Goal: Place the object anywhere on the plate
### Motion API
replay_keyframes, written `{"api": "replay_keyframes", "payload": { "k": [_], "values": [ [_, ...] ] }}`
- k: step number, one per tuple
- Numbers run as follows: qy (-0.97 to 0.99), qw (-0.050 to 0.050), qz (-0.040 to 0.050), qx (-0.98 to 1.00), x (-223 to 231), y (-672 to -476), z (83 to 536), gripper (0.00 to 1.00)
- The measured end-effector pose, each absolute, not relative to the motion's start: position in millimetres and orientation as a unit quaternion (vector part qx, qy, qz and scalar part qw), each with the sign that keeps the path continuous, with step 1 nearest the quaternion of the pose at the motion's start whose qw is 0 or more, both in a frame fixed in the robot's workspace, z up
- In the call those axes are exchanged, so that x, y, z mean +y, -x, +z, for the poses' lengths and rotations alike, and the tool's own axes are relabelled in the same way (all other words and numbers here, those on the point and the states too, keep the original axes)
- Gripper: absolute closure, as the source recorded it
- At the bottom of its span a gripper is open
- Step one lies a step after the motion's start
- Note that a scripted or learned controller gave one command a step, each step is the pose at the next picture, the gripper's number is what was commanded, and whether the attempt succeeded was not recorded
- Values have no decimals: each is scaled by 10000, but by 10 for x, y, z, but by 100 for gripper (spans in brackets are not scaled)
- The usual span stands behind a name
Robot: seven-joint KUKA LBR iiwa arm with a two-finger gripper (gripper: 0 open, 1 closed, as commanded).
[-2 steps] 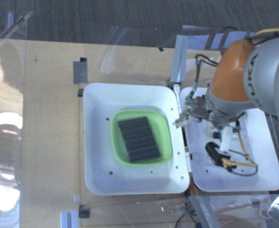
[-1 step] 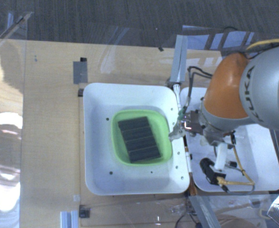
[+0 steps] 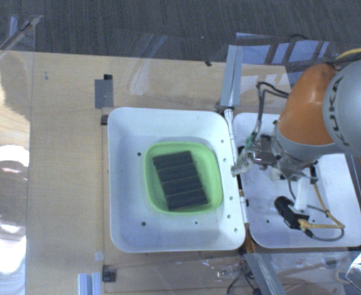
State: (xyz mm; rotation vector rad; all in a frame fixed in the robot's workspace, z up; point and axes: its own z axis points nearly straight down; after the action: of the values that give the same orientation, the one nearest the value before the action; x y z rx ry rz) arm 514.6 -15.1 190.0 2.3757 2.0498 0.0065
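Bench: a pale wooden top [image 3: 57, 165] bears two shallow white bins side by side.
Left bin: the left bin [image 3: 122, 165] has rounded corners and holds a plate near its middle.
Plate: the plate [image 3: 151, 171] is bright green, squarish with rounded corners and a raised rim, and rests flat on the floor of the left bin, apart from all four walls.
Object: a block [image 3: 180, 179], dark grey and rectangular with ridges running across it, lies flat on the plate. It is turned at a slight slant to the plate's sides and sits wholly inside the rim.
Right bin: the right bin [image 3: 343, 186] touches the left bin along their shared wall, and its floor is bare white where the arm does not cover it.
Arm: the arm [image 3: 312, 112], grey with an orange band, reaches in from the right and hangs over the right bin.
Gripper: the gripper [image 3: 260, 155] sits under the orange band, over the left part of the right bin, just beside the wall between the bins and apart from the block.
Gripper state: cannot be told, since the wrist hides it from above.
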Motion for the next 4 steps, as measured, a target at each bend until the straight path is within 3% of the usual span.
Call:
{"api": "replay_keyframes", "payload": {
  "k": [1, 2, 3, 4],
  "values": [
    [-7514, 19, 22, 6598, -258, -5175, 2139, 0],
    [-7701, 27, 26, 6379, -563, -5016, 2411, 0],
    [-7914, 6, 15, 6113, -292, -4884, 2392, 0],
    [-8006, 14, 26, 5992, 119, -4888, 2462, 0]
  ]
}}
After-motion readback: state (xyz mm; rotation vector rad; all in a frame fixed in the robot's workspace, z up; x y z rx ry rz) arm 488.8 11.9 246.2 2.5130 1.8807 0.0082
